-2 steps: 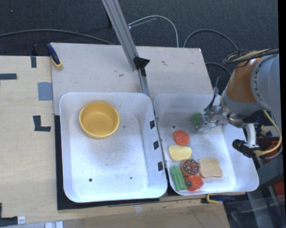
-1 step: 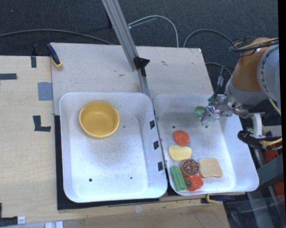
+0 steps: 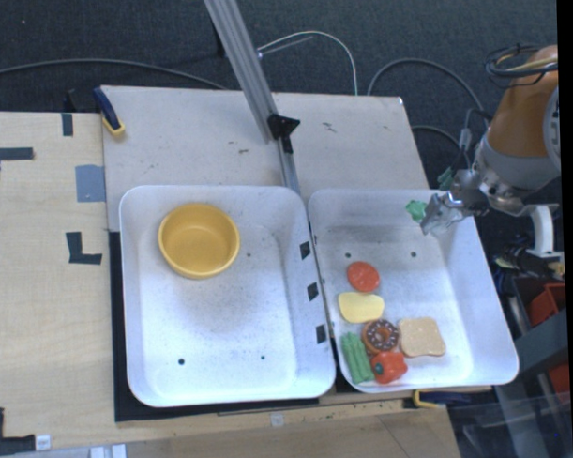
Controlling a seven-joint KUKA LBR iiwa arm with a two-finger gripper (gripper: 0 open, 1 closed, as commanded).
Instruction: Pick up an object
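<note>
The gripper (image 3: 434, 212) hangs over the far right corner of the right bin (image 3: 476, 292), with a small green bit (image 3: 415, 209) showing at its left tip. The toy food lies well in front of it in the same bin: a red tomato (image 3: 363, 275), a yellow piece (image 3: 361, 307), a chocolate donut (image 3: 380, 336), a slice of toast (image 3: 422, 338), a green vegetable (image 3: 357, 357) and a red pepper (image 3: 389, 365). None of these touches the gripper.
A yellow bowl (image 3: 199, 239) stands in the far left part of the left bin (image 3: 226, 366). A slanted metal bar (image 3: 253, 74) ends at the bins' shared far edge. Cables lie on the floor behind.
</note>
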